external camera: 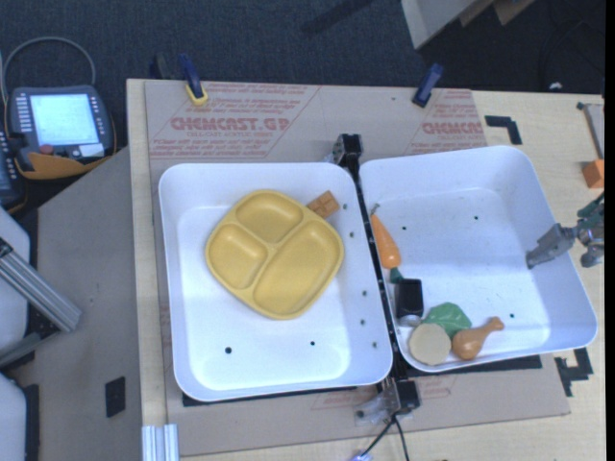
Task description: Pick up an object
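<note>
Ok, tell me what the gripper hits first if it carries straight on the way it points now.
The gripper points left across the right bin. Its line crosses bare white floor first; the carrot by the divider looks the likeliest first contact, though height is unclear.

A single fixed camera looks down at a slant from above the bench, far enough to take in both shallow white plastic bins (183, 286) side by side at centre frame. Dark floor fills the top edge.
</note>
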You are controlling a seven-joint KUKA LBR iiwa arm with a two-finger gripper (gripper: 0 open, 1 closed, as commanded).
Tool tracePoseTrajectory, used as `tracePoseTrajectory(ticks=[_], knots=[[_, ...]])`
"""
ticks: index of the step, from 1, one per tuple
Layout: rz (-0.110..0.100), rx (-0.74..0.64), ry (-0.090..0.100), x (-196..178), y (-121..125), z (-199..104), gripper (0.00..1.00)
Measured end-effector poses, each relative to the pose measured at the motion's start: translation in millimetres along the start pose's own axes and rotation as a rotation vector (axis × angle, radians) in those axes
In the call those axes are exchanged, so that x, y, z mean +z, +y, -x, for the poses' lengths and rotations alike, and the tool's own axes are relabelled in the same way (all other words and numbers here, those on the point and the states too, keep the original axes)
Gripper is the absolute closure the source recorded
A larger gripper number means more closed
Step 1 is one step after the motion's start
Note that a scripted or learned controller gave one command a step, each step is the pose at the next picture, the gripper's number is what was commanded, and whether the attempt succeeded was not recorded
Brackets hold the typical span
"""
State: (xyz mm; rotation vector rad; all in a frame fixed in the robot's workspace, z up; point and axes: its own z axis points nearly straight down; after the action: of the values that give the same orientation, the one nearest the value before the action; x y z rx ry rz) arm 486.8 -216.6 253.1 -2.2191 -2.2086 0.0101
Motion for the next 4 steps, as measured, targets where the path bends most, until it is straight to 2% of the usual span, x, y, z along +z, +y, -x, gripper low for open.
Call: tracePoseTrajectory(ticks=[1, 2, 4], knots=[[0.013, -0.005, -0.004, -6.4, 2.7, -0.9, 0.00], [0.007, -0.004, -0.001, 37.8, -1.0, 4.3, 0.00], [0.009, -0.008, 0.007, 155.6, 7.7, 3.6, 0.00]])
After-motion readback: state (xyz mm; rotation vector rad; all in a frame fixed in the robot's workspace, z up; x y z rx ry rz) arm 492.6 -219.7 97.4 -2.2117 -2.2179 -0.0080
